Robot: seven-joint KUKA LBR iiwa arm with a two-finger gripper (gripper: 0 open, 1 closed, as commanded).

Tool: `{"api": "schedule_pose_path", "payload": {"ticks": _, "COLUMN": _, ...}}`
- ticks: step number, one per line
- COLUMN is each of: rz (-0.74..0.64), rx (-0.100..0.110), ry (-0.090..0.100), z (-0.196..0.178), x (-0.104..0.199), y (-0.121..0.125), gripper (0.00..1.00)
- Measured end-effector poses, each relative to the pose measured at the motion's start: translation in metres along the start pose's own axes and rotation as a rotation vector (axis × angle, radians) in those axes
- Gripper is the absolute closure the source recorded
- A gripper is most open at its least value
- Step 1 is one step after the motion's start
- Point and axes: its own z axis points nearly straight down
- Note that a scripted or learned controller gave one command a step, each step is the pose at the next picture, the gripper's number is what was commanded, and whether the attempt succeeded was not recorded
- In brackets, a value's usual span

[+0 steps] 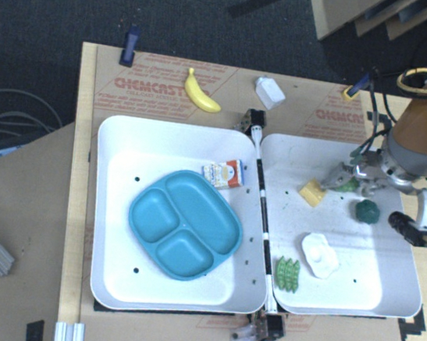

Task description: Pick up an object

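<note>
Yellow block [312, 192] lies just left of gripper [346, 180].

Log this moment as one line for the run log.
gripper: low in right bin, grip unclear | near: yellow block, green ball | left bin: blue tray, small carton

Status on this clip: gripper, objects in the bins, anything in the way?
Gripper low in right bin, beside yellow block. Green ball, white object, green toy untouched. Nothing blocking.
</note>
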Motion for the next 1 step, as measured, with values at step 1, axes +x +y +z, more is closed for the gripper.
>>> {"api": "schedule_pose_path", "payload": {"ticks": 1, "rz": -0.002, "rx": 0.003, "ry": 0.002, "z": 0.0012, "x": 0.0195, "y": 0.0273, "gripper": 0.0}}
